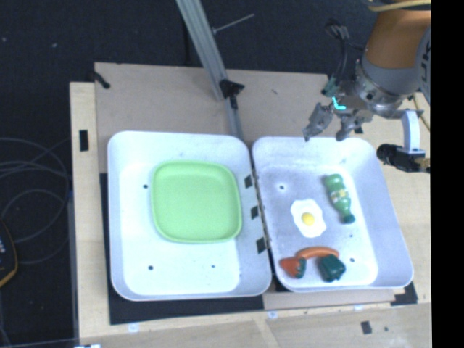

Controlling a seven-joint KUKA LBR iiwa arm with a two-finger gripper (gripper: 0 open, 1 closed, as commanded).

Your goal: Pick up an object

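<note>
Up at the far right we see the pincer (330,130) hanging over the far rim of the right bin (391,194), its two fingers spread apart with nothing between them. Nearer to us in that bin lie a green bottle (338,197), a fried egg (308,218), a sausage (313,253), a red piece (293,267) and a dark green piece (333,267). Left of it, the other bin (130,216) holds a green plate (196,201).
</note>
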